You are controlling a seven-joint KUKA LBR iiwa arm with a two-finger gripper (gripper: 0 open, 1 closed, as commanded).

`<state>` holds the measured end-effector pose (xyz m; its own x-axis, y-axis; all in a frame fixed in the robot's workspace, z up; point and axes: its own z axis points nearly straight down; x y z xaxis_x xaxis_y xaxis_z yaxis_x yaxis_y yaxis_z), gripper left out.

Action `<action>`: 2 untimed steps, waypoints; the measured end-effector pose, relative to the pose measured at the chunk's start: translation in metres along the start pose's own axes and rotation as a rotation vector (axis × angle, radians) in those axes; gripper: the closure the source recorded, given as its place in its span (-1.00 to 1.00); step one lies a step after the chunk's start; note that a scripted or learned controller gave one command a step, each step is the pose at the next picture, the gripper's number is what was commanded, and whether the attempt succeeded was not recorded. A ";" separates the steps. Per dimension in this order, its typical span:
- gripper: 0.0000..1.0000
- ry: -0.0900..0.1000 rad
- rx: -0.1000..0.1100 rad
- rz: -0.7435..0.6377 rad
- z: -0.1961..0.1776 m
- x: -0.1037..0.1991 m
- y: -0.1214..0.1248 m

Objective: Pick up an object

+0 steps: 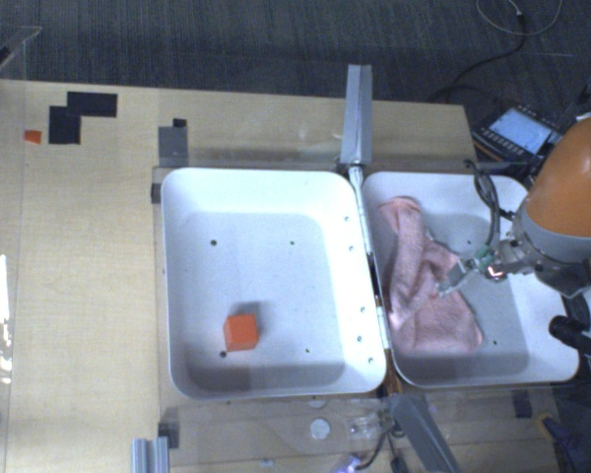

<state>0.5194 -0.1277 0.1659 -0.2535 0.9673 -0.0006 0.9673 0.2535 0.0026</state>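
1. The gripper (453, 276) sits low in the right bin (547, 363), its thin fingers pointing left toward the cloth (422, 282). The fingers are small and blurred, and whether they are apart or together cannot be made out.
2. The fingertips lie at the cloth's right edge, touching it or just above it; which one is not clear. No fold of cloth is visibly caught between them.
3. A small red and green glint shows on the gripper body, just right of the fingers.
4. The arm (571, 200) enters from the right. Its orange band fills the upper right corner and is cut off by the frame edge, and it hides the right bin's far right corner.
5. The cloth is pink and crumpled, lying lengthwise along the left wall of the right bin, from near the far side to near the front.
6. The left bin (177, 264) holds an orange block (241, 332) near its front, left of centre and well apart from the gripper.
7. Both bins rest touching side by side on the bench (69, 313).
8. Cables and a small lit screen (518, 131) lie beyond the bench at upper right, partly hidden behind the arm.
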 end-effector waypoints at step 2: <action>1.00 -0.009 -0.021 -0.133 0.064 -0.007 0.066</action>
<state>0.5855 -0.1176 0.1024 -0.3796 0.9251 -0.0115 0.9248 0.3798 0.0224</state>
